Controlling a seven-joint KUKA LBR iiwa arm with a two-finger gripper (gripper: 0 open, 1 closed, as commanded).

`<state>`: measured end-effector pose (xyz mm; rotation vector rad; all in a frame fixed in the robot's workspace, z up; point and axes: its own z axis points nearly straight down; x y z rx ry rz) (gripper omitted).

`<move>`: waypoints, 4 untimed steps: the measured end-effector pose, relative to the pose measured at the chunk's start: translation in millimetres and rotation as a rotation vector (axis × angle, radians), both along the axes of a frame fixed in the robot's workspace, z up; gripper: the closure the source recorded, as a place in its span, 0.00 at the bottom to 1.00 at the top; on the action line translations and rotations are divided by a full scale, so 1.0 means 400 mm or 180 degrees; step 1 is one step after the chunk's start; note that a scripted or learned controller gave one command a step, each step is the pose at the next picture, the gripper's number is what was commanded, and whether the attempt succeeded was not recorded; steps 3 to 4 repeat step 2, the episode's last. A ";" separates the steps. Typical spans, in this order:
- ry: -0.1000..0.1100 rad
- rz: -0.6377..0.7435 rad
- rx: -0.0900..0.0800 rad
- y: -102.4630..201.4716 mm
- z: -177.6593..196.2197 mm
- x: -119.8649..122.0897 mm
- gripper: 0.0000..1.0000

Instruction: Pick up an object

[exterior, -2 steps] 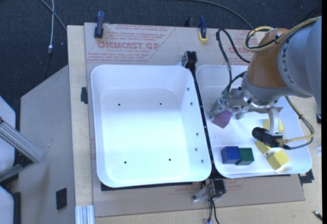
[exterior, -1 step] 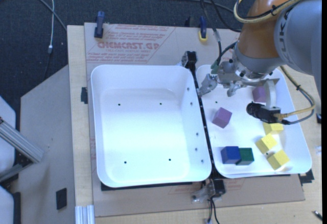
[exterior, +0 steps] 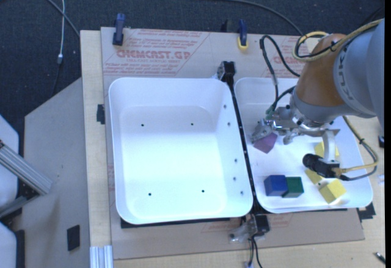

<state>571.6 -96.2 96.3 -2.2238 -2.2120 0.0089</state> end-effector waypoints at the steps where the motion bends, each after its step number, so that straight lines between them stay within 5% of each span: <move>1: -0.0027 0.0016 0.0002 0.008 0.037 0.007 1.00; 2: -0.0048 0.0037 0.0008 0.184 0.239 -0.079 1.00; 4: -0.0048 0.0037 0.0008 0.184 0.239 -0.079 1.00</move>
